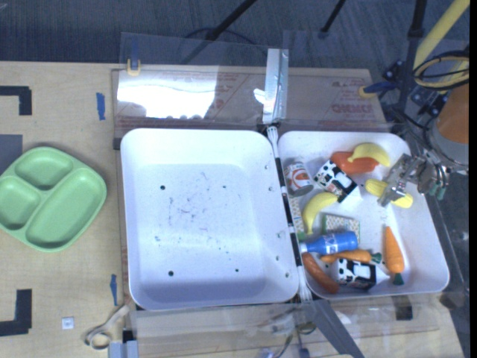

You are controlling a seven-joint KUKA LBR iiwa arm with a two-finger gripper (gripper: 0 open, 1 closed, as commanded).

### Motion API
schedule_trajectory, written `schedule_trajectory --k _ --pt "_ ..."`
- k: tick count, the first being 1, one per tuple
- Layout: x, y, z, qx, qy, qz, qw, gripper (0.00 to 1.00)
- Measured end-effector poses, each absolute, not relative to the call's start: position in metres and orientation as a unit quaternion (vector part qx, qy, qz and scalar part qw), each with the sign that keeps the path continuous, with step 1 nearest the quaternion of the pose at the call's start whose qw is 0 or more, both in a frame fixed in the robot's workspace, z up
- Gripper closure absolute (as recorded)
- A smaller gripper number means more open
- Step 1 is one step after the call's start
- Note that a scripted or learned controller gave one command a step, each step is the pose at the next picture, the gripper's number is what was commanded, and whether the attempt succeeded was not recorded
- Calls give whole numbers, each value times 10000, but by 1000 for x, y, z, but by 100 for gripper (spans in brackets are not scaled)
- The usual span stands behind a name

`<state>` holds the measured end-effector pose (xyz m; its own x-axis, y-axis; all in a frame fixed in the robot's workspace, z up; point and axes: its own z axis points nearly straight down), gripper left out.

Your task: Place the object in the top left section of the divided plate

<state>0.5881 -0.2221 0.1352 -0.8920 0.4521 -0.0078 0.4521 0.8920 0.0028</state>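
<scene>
A wooden tabletop (67, 88) is seen from above at a slant, with two shallow white bins set side by side on it. The left bin (201, 215) lies near the middle of the tabletop. The right bin (428, 230) touches it along its right edge and holds a jumble of toy items.

A green divided plate (48, 198) is placed near the left edge of the tabletop, well apart from both bins. Three sections are moulded into it: two small ones toward the back and left, and one long one toward the front right.

In the right bin, a yellow banana (370, 154) and an orange piece (350, 162) are found near the back edge. A small can (298, 176) and a black-and-white cow toy (332, 177) lie just in front of them, toward the bin's left wall. A yellow curved piece (319, 203) and a small printed box (339, 223) are set near the bin's middle. A blue bottle (332, 242) lies on its side below these. A carrot (393, 252) is seen near the right front corner, and a second black-and-white toy (354, 272) and a red-orange piece (319, 273) lie along the front edge.

The pincer (393, 186) is lowered into the right bin near its right back area, reaching in from the right. A small yellow object (396, 197) is seen right at its tips. Whether the pincer is open, closed or gripping that object cannot be told.
</scene>
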Motion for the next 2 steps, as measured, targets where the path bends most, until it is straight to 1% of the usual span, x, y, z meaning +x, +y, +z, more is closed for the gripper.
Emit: schedule_trajectory --k 1,2 --pt "612 -200 87 1398 9902 1 36 100" --pt "576 -163 202 927 9957 2 43 100"
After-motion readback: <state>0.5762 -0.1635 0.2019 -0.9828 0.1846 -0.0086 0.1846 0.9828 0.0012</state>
